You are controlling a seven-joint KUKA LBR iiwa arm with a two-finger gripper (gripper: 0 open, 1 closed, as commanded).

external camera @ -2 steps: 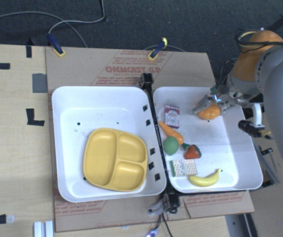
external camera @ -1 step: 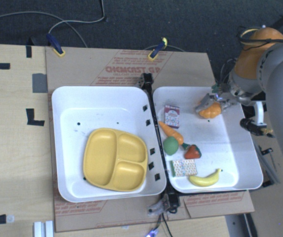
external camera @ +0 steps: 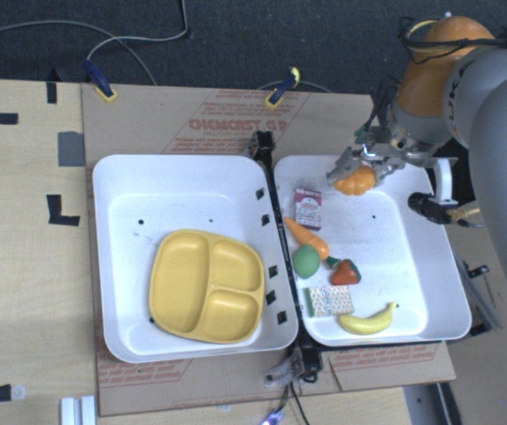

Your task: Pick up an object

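Orange fruit (external camera: 356, 182) is sitting between the gripper (external camera: 365, 168) fingers, jaws closing on it above the right bin's (external camera: 417, 237) far edge; lifting appears underway.

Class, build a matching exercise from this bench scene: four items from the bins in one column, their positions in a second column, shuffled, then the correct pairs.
Items:
1. yellow divided plastic plate
2. yellow toy banana
3. round orange toy fruit
4. small pink printed box

Positions:
A. right bin, near front edge
B. between the gripper fingers, over the right bin's back
C. left bin
D. right bin, back left part

Pairs: 1-C, 2-A, 3-B, 4-D
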